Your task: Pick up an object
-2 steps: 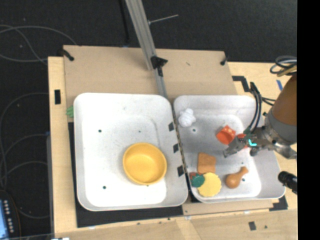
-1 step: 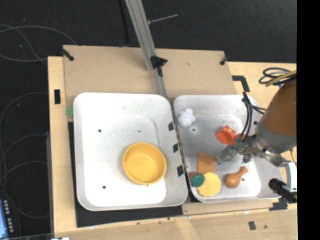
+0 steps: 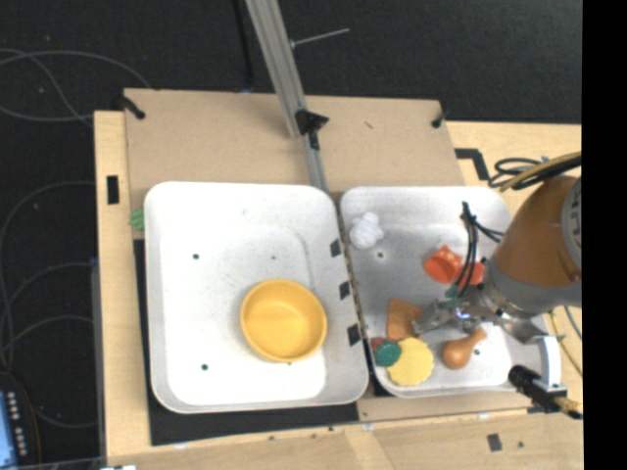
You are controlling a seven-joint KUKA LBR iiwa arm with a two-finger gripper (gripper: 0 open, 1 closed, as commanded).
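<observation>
- Yellow bowl point(image 3: 284, 319) sits upright in the left bin point(image 3: 196, 223), toward that bin's 5 o'clock corner, apart from the walls.
- Right bin point(image 3: 411, 213) lies just beside the left bin, at its 3 o'clock; the two rims nearly touch along the middle seam.
- White fluffy lump point(image 3: 365, 229) lies at the right bin's 10 o'clock corner, well apart from the other things.
- Red piece point(image 3: 444, 263) lies near the bin's centre, at 12 o'clock from the hand point(image 3: 453, 313), partly crossed by a black cable.
- Arm point(image 3: 541, 248) with its orange band reaches in from 3 o'clock and hangs over the right bin's 4 o'clock part.
- Hand is low over the bin floor among the things; I cannot tell how wide it stands, nor whether anything is between its parts.
- Tan block point(image 3: 401, 315) lies at 9 o'clock from the hand, just beside it.
- Brown pear-shaped thing point(image 3: 458, 350) lies at 6 o'clock from the hand, near the bin's front wall.
- Yellow disc point(image 3: 411, 360) rests by the front wall, with a green piece point(image 3: 388, 352) touching its 9 o'clock edge.
- Table point(image 3: 235, 140) of tan board carries both bins; a grey rail point(image 3: 279, 52) runs from 12 o'clock down to the seam between them.
</observation>
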